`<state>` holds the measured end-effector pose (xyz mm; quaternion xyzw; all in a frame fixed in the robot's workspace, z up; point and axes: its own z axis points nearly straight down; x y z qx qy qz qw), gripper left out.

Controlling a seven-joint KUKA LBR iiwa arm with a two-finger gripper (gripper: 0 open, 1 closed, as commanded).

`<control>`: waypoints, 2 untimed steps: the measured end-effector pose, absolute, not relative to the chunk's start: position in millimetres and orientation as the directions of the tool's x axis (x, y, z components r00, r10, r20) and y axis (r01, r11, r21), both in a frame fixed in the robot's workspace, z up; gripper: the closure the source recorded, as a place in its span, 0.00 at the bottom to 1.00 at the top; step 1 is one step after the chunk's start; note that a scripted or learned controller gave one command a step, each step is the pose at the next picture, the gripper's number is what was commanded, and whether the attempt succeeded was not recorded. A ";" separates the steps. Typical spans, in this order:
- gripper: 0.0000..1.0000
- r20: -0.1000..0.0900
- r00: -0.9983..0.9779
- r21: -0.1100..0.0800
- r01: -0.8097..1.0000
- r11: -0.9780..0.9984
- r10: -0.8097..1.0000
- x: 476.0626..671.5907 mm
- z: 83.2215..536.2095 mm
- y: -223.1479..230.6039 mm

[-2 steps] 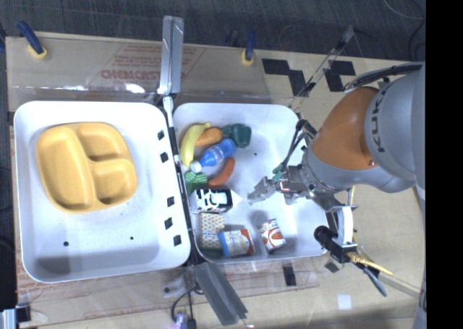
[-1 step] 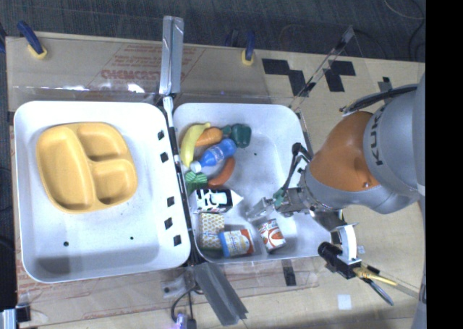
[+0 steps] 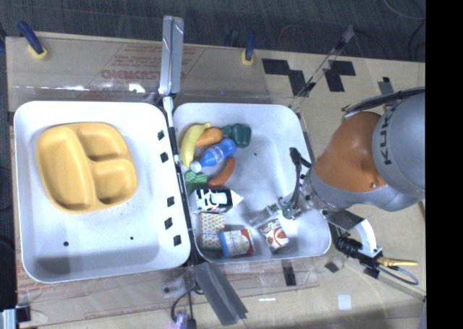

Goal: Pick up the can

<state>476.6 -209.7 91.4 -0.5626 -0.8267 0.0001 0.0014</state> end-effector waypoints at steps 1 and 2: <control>1.00 0.001 -0.371 -0.001 0.928 0.371 0.928 477.3 101.5 -209.7; 1.00 0.000 -0.310 0.000 0.951 0.310 0.951 477.7 215.1 -162.7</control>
